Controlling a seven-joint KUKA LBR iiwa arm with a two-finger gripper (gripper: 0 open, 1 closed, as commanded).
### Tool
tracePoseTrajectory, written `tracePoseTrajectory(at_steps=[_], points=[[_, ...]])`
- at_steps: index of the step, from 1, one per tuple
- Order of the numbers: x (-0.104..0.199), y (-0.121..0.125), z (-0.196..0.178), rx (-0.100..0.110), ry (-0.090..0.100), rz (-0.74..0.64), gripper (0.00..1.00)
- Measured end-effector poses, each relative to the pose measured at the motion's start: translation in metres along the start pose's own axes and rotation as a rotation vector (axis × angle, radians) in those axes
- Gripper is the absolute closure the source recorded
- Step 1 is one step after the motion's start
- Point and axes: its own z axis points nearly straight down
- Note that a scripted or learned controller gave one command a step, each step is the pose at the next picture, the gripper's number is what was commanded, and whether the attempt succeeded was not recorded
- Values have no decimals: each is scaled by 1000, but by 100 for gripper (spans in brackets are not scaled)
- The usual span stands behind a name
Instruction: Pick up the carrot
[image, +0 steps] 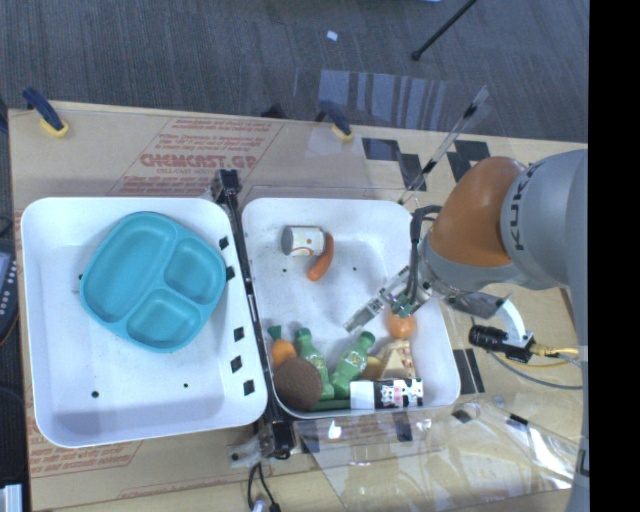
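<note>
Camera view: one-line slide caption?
KUKA arm's pincer low in the right bin, apart from the carrot; blue divided plate in the left bin.

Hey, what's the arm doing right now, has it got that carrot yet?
Gripper low in right bin, nothing seen held. Carrot lying apart, beside grey can, untouched. Toy pile crowds bin's near end, clear of carrot.

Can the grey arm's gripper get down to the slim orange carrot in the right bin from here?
Probably yes. The slim orange carrot lies on bare bin floor with open space toward the gripper; the small grey can touching its upper end may crowd one finger.
</note>
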Motion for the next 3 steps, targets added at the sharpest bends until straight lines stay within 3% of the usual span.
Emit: tracePoseTrajectory(at_steps=[2, 3], points=[[15, -19, -10, 3, 7, 71, 0], [13, -15, 16, -5, -1, 82, 0]])
